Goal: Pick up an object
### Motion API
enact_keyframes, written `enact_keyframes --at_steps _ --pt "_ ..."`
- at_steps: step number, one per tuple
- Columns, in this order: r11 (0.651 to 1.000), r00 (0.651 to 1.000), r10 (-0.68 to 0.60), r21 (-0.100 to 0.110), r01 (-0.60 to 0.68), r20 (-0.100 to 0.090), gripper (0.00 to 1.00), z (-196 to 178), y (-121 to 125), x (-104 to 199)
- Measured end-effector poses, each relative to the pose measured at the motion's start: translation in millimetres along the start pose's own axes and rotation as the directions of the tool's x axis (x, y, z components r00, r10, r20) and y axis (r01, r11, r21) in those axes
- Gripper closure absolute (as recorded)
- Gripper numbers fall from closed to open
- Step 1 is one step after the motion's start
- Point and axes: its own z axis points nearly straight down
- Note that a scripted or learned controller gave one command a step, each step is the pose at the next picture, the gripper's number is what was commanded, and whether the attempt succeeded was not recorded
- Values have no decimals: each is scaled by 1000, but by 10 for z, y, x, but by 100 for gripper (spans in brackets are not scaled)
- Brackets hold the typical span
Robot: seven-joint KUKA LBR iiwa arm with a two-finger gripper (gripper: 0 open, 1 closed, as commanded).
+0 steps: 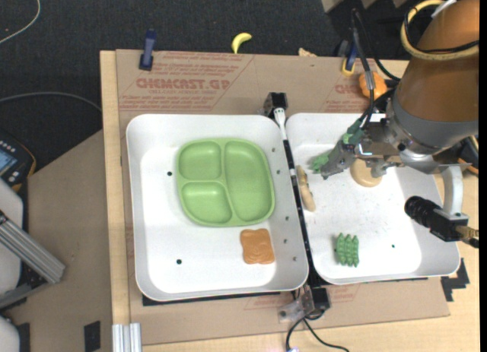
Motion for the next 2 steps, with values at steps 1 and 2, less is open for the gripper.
enact_keyframes --at_steps 1,2 --pt "1000 1000 -2 4 2 -1 0 -547 -232 641" --pt "1000 1000 3 6 -3 2 100 -620 -220 608"
